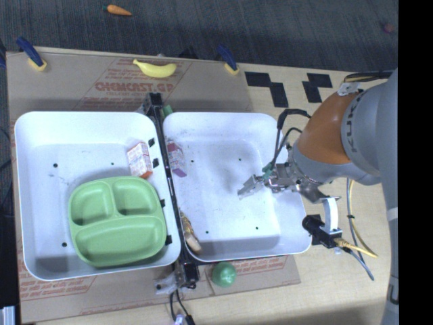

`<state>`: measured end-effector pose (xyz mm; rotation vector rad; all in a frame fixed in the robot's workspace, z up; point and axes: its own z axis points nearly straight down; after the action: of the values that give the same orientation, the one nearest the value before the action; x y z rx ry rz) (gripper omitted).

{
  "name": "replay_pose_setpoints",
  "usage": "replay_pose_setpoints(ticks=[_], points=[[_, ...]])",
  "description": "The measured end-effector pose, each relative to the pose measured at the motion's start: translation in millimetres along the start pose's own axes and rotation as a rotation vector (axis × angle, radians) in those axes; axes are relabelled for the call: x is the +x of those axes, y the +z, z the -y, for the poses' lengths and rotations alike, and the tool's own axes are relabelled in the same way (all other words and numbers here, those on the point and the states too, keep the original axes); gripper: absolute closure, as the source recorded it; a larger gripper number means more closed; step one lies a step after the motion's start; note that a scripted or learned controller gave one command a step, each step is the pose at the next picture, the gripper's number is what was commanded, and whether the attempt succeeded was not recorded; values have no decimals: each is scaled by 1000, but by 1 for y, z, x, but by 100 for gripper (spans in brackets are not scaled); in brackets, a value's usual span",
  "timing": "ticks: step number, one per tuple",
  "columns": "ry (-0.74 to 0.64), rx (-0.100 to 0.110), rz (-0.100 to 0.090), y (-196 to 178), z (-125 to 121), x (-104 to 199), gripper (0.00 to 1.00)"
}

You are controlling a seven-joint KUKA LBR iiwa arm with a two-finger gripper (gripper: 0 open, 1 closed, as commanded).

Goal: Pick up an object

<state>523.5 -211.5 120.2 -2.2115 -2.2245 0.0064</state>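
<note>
My gripper (247, 187) hangs low over the middle right of the right bin (223, 246), pointing left, and nothing shows in it. A small purple and white packet (175, 158) lies against this bin's left wall, well left of the gripper. A brown object (189, 237) rests in the bin's front left corner. In the left bin (40, 131) sit a green divided plate (118, 220) and a small red and white carton (139, 159) just behind the plate.
A yellow banana (155, 67) lies on the cardboard behind the bins. In front of the right bin sits a green ball (224, 273). Blue clamps (32, 53) grip the cardboard's back edge. An orange object (120, 9) lies on the dark floor.
</note>
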Motion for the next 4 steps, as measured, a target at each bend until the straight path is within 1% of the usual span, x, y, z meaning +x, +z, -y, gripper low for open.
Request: replay_pose_setpoints(ticks=[1, 2, 3, 4], points=[[-1, -2, -1, 15, 47, 28, 0], [1, -4, 0, 28, -10, 0, 0], [0, -4, 0, -4, 47, 1, 0], [-1, -4, 0, 29, -30, 1, 0]])
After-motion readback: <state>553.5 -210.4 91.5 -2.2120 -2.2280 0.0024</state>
